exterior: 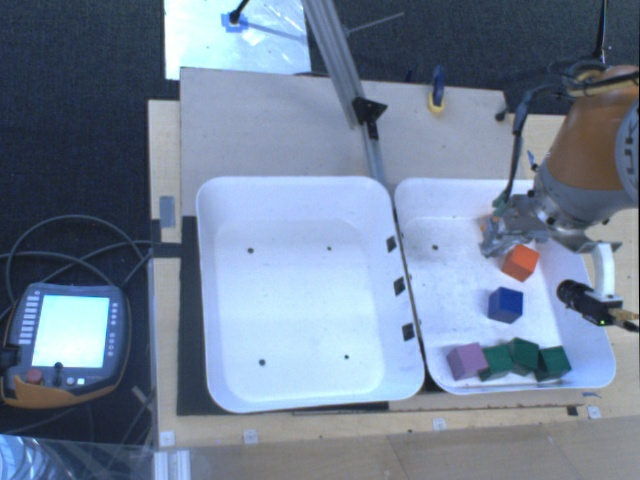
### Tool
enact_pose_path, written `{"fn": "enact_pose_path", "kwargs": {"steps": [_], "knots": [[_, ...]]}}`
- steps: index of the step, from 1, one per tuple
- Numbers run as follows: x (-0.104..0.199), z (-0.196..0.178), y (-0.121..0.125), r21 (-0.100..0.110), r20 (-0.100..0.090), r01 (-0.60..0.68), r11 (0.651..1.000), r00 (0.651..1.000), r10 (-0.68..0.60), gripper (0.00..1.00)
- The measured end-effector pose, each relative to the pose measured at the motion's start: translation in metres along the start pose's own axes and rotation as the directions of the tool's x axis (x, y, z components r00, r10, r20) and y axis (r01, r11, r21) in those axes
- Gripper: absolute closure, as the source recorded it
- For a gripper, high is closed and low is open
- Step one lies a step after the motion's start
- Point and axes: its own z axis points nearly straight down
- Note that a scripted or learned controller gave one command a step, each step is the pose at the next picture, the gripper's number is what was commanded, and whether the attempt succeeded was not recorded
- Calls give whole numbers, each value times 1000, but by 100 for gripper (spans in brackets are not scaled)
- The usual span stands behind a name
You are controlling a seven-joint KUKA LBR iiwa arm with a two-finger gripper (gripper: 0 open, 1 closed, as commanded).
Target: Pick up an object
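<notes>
- Overhead, the arm (590,148) reaches in from the right, its gripper (503,236) low over the right bin (440,223).
- Just beside the gripper sits an orange block (520,262) — whether they touch is unclear, as is the gripper's state.
- Nearer the front lies a blue block (505,304); a purple block (466,360) and green blocks (522,358) line the front wall.

Two white bins (300,193) are sitting side by side on the bench; the right one is holding six blocks: one orange (520,262), one blue (505,304), one purple (465,360); three green (522,357).
</notes>
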Motion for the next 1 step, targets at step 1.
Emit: {"fn": "enact_pose_path", "kwargs": {"steps": [1], "knots": [[0,-47,2,0,0,0,1000,1000,0,100]]}}
